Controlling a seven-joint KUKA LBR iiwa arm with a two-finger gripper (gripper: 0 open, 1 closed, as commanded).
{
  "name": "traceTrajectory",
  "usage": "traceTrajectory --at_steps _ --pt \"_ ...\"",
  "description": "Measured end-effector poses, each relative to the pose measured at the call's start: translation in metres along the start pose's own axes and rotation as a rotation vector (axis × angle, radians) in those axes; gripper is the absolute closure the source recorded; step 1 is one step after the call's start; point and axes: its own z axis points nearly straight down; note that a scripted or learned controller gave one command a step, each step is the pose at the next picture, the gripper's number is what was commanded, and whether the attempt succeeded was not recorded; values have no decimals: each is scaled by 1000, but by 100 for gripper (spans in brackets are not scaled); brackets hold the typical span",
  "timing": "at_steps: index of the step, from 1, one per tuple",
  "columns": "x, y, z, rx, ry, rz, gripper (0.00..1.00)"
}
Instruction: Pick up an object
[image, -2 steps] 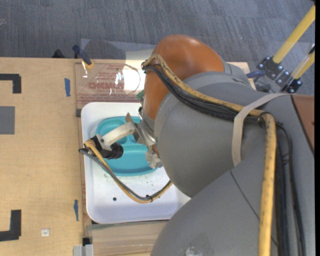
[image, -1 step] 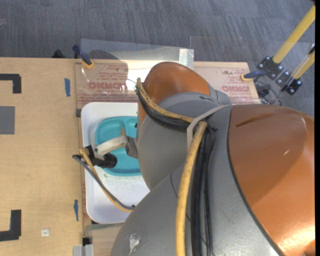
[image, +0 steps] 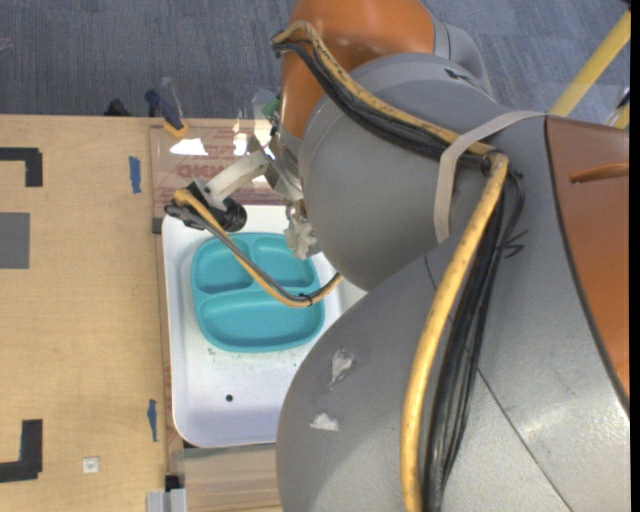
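Grey arm looms over teal tray (three compartments) in white bin.

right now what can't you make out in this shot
- Pincer: hidden in the camera view behind the grey arm.
- Second bin: covered by the arm.
- Teal divided tray: its right edge runs under the arm.
- White bin: its right part is blocked; a dark speck is too small to identify.

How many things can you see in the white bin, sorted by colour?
Teal: 1, the divided tray
Small dark speck, too small to tell what it is: 1
Total: 2 in the part of the white bin that the arm leaves in view.
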Motion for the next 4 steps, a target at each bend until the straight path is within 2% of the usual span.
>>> traceTrajectory --at_steps 1,2,3,4 --pt "-66 -32 61 2 -7 -287 100" --pt "-83 -39 95 0 -4 230 100" --pt "-81 -38 -61 5 9 231 100" --pt "-108 13 54 -2 -12 137 100"
